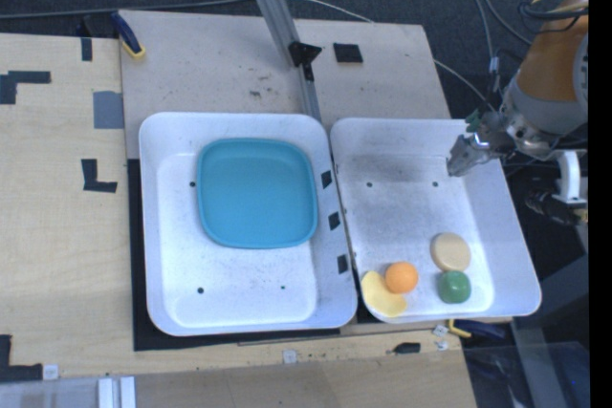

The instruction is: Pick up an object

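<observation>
Overhead, gripper [461,158] above right bin [402,167], 4 objects [421,277] below

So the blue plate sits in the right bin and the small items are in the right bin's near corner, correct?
Not quite. The camera view shows the blue plate in the left bin. The small items are indeed in the right bin's near corner.

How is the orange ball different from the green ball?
The orange ball is orange, while the green ball is dark green. The orange ball touches a yellow piece; the green ball lies just below a cream-coloured round thing. The orange ball lies further left. Both are small, round and in the right bin.
</observation>
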`<state>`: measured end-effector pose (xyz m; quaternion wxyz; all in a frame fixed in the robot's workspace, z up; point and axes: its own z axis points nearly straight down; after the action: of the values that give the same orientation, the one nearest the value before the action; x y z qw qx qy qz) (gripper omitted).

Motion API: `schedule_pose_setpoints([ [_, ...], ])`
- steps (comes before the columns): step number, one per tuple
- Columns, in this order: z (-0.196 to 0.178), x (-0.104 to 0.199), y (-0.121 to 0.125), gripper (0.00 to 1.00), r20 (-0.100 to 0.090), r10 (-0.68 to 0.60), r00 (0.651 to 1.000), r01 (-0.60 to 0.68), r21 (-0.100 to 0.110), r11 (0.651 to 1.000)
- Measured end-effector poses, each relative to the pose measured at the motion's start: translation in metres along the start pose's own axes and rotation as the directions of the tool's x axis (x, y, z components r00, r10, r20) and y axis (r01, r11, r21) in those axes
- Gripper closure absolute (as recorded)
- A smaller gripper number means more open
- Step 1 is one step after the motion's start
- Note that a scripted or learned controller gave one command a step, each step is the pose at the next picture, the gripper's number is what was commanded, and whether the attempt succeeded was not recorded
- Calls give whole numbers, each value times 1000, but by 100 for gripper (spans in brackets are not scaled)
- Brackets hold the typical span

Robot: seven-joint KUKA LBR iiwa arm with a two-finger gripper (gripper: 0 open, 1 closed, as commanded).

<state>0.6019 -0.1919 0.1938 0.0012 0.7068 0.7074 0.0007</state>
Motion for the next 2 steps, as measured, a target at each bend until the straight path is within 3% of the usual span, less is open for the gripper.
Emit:
schedule_pose_setpoints([
  [1, -62, 1, 0, 100, 0, 0, 1000, 0, 0, 1000],
  [2, -49, 51, 4, 100, -1, -3, 1000, 3, 4, 1000],
])
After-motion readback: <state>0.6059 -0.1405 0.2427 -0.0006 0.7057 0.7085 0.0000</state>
